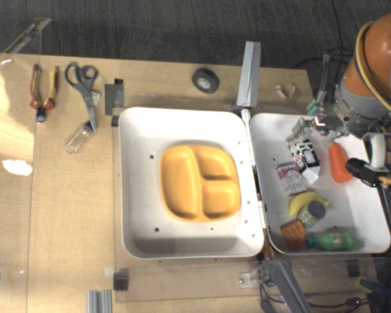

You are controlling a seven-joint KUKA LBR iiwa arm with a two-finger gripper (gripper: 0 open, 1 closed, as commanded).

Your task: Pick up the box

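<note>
Two shallow white bins sit side by side on the wooden surface (pixel 52 194). The left bin (pixel 137 233) holds a yellow tray (pixel 200 181) with three compartments, lying near its middle. The right bin (pixel 371 237) holds the loose things. The box (pixel 290 177), small, flat and pale with purple print, lies toward the left side of this bin, just below a black and white packet (pixel 305 154). A banana (pixel 303 203) lies just below the box, and an orange carrot-shaped piece (pixel 339 162) lies to the right, apart from it. Along the bin's near edge rest a brown piece (pixel 292 233) and a green bottle (pixel 332 241) on its side.

The arm reaches in from the right, its orange band at the upper right corner. The end effector (pixel 315 119) hangs over the far part of the right bin, above the black and white packet and apart from the box; I cannot tell how it is set.

On the surface left of the bins lie scissors (pixel 85 87) and red-handled pliers (pixel 42 90), with a roll of black tape (pixel 205 79) farther back
</note>
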